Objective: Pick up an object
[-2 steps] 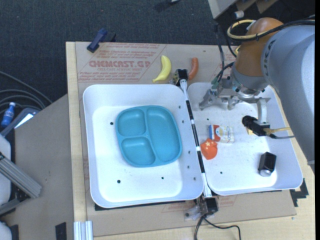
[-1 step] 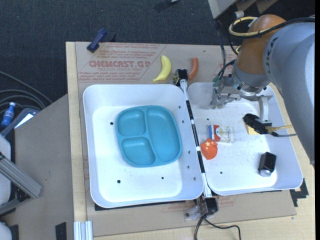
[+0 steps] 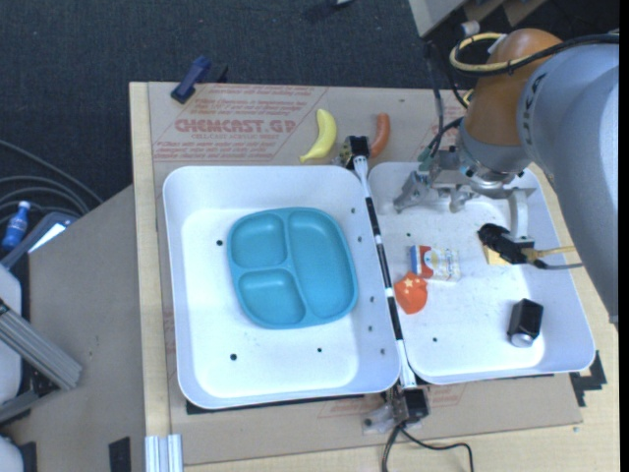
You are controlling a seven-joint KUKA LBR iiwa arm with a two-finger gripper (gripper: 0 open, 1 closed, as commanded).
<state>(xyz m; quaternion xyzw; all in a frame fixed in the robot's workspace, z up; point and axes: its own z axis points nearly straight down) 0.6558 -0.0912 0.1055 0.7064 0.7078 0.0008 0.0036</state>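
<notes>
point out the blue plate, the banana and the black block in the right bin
blue plate (image 3: pixel 292 266), camera view, on the middle ridge between its compartments
banana (image 3: pixel 320 137), camera view, on its curved yellow middle
black block (image 3: pixel 525 322), camera view, on its top face

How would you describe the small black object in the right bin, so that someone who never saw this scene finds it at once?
Start at the right bin, the one without the blue tray. Go to its near right corner: the small black block lies there alone on the white floor. Unlike the orange piece by the divider, it is dark, boxy and apart from everything else.
</notes>
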